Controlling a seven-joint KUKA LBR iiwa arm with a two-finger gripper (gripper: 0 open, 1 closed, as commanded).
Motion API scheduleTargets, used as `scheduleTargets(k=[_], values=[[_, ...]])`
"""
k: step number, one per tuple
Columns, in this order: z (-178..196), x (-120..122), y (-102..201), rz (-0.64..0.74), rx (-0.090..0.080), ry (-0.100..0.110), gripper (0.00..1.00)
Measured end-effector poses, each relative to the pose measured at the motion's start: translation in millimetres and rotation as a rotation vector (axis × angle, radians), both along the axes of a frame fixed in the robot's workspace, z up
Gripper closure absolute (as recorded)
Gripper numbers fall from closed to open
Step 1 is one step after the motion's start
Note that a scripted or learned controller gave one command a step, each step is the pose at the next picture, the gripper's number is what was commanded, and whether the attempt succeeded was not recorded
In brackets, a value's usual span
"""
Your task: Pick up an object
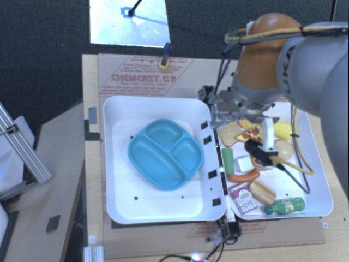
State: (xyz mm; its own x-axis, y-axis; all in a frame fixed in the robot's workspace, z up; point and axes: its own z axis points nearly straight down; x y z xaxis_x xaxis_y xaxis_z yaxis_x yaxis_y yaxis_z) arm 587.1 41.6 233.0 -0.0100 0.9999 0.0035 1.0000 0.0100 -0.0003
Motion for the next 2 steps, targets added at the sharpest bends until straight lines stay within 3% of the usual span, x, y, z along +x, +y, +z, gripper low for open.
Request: scheduleTargets(k=[1, 2], values=[[-19.2, 1.4, -8.6, -0.010, -0.004, 0.001, 1.00], [-2.1, 1.4, -15.8, -0.010, -0.003, -0.003, 1.00]])
